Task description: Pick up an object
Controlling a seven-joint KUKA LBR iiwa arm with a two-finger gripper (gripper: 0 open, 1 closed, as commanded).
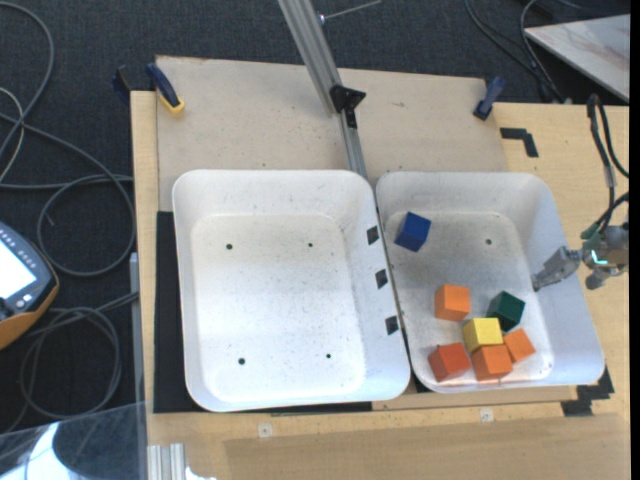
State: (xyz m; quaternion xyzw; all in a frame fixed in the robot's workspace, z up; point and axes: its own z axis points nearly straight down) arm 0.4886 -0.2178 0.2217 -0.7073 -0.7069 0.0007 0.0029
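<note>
The right bin [560, 218] holds several small cubes. A blue cube [411, 231] lies alone near its far left side. Toward the near side, an orange cube [452, 302], a dark green cube [507, 309] and a yellow cube [482, 332] sit close together. More orange cubes [490, 362] are packed by the front wall. My gripper [580, 268] hangs over the bin's right rim at the view's right edge, to the right of the green cube and apart from every cube. Nothing is seen in its grasp.
The left bin [180, 193] stands beside the right one, with black clips along their shared wall. A slanted metal pole [310, 38] rises from behind the bins. Blue clamps [165, 86] [488, 96] grip the board's far edge. Cables lie on the floor at left.
</note>
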